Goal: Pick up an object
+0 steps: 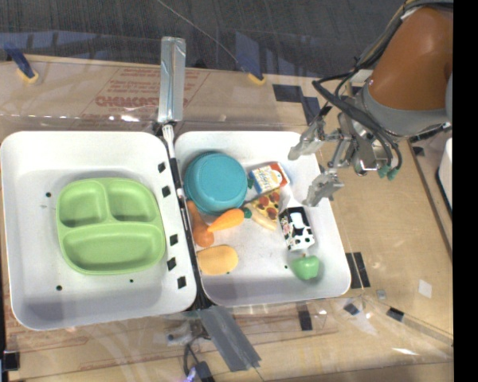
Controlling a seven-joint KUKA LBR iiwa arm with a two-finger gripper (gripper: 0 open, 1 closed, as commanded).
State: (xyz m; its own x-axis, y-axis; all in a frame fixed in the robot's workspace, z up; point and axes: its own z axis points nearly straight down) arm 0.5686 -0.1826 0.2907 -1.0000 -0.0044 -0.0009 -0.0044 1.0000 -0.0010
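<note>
hovering over the right bin's (344, 281) far right corner, my gripper (315, 165) sits with its two fingers (306, 144) spread apart and nothing between them, so i read it as released and waiting for a target. every pickable thing lies in that right bin, crowded toward its left and middle. the teal bowl (215, 181) sits upside down against the divider, and the carrot (227, 220) pokes out from under its near edge. a yellow-orange toy food (217, 259) lies nearer the front. a small snack packet (268, 178) and a pizza slice (266, 208) lie just right of the bowl. the cow-patterned milk carton (296, 228) lies on its side, with the green apple (306, 268) just beside its near end. the carton and apple are closest to my fingers and stand a little clear of the rest, so i judge them the easier grabs. the left bin (16, 229) holds just the green divided plate (110, 224), lying flat, a poor shape for a pinch.
</note>
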